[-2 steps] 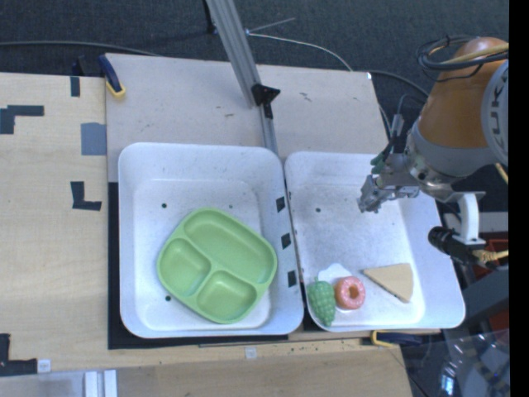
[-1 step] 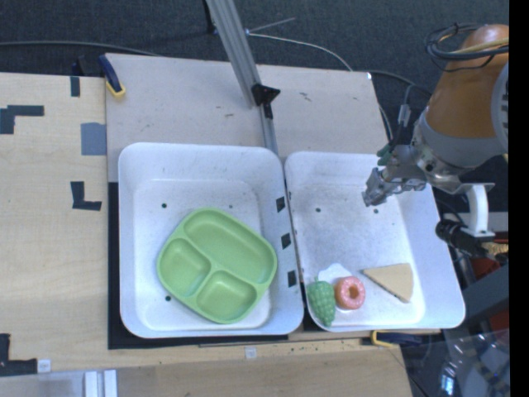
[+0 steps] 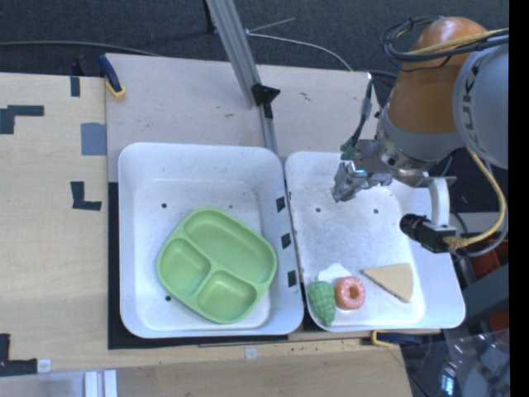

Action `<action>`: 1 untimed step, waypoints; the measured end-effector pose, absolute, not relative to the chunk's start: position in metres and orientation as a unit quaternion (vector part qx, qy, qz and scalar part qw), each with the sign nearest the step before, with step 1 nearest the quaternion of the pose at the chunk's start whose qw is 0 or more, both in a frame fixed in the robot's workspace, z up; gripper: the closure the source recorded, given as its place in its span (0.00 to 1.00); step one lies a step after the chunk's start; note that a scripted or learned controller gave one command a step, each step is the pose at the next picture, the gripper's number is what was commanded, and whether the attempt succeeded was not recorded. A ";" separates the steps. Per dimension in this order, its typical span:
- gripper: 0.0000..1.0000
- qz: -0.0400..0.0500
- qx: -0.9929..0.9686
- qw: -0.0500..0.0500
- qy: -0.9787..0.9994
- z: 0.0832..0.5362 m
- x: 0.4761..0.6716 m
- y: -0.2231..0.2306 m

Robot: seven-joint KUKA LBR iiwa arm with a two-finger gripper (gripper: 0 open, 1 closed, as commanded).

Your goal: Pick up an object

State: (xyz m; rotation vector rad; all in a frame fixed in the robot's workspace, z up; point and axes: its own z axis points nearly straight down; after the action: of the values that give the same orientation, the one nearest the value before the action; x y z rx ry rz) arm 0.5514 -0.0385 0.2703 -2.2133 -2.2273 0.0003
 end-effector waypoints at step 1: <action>1.00 0.000 -0.705 0.001 -0.709 0.265 0.565 0.007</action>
State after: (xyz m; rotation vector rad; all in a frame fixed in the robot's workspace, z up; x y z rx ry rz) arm 0.5649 0.0067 0.2650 -2.2141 -2.2270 0.0014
